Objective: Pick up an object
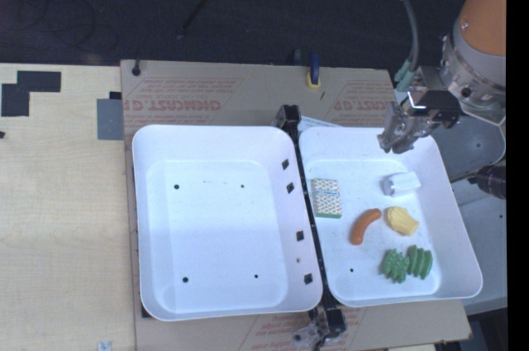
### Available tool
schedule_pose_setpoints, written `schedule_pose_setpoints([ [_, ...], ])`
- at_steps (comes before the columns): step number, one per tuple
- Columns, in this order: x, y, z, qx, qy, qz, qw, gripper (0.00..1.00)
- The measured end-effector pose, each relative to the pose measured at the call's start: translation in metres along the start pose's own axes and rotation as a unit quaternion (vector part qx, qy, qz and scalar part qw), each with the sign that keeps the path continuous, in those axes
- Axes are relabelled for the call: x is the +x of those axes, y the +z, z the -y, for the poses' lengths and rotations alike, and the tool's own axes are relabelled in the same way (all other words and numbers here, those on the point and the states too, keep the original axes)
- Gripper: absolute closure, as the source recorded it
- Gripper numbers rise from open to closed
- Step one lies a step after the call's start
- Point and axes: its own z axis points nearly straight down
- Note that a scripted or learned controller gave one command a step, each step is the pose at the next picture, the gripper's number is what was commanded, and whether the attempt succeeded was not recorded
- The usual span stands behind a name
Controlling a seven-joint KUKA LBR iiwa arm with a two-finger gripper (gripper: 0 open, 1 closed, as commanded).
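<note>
The gripper point(402, 139) hangs over the far rim of the right bin point(463, 275), above its upper right corner and apart from everything inside; whether its jaws are released or clenched I cannot tell, since they show only as a dark cluster against the rim, and nothing can be made out between them. All the candidates lie loose on the floor of that bin, spread out with gaps between them, which should leave room for the jaws to drop around any one. Nearest the gripper is a small white block point(402, 183), pale against the white floor and easy to lose. Just below it sits a yellow lump point(402, 220), with an orange sausage point(364, 226) lying aslant beside it. A green bunch point(407, 263), perhaps beans, rests nearer the front edge, and a checked sponge point(326, 197) lies close to the wall shared with the left bin point(157, 258). Judging by its closeness, the white block seems the likeliest pick, and no grasp has begun.
</note>
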Motion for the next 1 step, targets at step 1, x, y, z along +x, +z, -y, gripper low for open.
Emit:
schedule_pose_setpoints([
  [1,0.0096,0.129,0.0258,0.002,0.001,0.001,1.0,1.0],
])
